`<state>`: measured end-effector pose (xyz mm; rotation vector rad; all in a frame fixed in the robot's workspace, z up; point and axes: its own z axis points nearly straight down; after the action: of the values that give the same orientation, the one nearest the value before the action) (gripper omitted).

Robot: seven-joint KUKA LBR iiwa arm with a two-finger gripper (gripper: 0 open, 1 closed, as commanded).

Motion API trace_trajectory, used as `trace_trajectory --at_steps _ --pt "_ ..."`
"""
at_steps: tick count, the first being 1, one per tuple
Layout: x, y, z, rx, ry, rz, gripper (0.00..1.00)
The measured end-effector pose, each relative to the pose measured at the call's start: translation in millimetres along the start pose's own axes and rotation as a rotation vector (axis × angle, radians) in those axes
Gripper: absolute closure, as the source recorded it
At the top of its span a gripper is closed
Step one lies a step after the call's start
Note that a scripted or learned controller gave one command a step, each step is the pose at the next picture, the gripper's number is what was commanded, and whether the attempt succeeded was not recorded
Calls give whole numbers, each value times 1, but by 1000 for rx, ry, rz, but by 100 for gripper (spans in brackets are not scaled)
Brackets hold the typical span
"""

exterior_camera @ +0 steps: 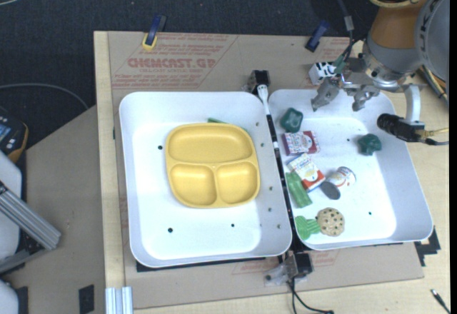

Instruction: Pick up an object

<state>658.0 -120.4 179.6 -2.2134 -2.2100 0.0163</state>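
- At the near edge of the surface (193, 284), a bundle of black cables (303, 291) trails off below the seam between the two bins.
- The right bin (400, 205) holds the loose objects; nearest in it lies a round speckled cookie (330, 220), touching a small green cactus-like toy (308, 227) on its left.
- Just beyond them sit a dark grey oval piece (330, 191) and a small white and red can (343, 176) lying on its side.
- Near the bin's left wall a green stick-shaped object (298, 189) rests at a slant, with a red and white packet (310, 172) beside it and a white packet with a red label (299, 142) further back.
- A dark green lump (369, 143) lies apart toward the right side of that bin, and another dark green object (291, 119) sits near the far left corner.
- The left bin (143, 163) carries a yellow three-section plate (212, 163), lying flat near its middle; a sliver of something green (216, 120) peeks out at the plate's far rim.
- A black cylindrical part (397, 126) juts over the right bin's far right edge.
- The hand (341, 97) hangs over the far rim of the right bin, its two fingers spread apart and pointing down, with nothing between them; it is near the far green object but not touching it.
- Above it rises the orange band (410, 2) of the arm.
- Farthest back, a blue and yellow clamp (152, 32) and a blue clamp (316, 37) grip the surface's far edge.
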Motion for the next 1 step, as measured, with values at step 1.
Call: trace_trajectory --at_steps 1 --pt "0 3 -10 -16 -2 -2 0"
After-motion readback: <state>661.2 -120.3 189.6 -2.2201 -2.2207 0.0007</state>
